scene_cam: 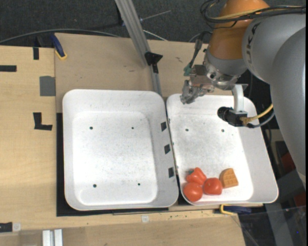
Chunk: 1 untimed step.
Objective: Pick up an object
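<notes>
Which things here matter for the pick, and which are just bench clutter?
Job:
- gripper, at the right bin's far rim
- red pieces and tan waffle-like piece, clustered in that bin's near corner

Lying about:
- left bin
- black tape marks on the bench
- slanted metal bar

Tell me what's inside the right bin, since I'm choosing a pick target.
The right bin holds three red pieces and a tan waffle-like piece, clustered at its near edge. The gripper hangs over the far rim, covering a small patch there.
</notes>
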{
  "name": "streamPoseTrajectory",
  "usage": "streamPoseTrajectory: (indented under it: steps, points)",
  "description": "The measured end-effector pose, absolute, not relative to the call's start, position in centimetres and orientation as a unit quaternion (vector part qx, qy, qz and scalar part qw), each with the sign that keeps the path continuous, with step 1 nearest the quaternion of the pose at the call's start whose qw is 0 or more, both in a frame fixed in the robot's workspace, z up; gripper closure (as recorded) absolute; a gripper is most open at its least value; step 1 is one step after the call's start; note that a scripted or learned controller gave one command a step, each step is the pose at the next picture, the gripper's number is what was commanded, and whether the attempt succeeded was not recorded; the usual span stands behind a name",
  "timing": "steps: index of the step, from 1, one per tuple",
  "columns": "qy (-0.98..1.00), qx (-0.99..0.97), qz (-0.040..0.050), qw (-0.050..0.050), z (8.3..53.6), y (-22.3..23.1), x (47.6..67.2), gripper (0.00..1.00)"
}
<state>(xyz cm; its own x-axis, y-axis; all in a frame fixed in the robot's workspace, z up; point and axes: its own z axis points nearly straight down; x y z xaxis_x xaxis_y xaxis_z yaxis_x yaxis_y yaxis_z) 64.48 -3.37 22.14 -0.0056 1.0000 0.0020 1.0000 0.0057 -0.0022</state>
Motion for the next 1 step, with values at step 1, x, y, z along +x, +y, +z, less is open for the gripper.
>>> streamPoseTrajectory:
  steps: [1]
  points:
    - [-0.709, -0.705, 0.0002, 0.002, 23.26, 1.23, 61.59, 1.00]
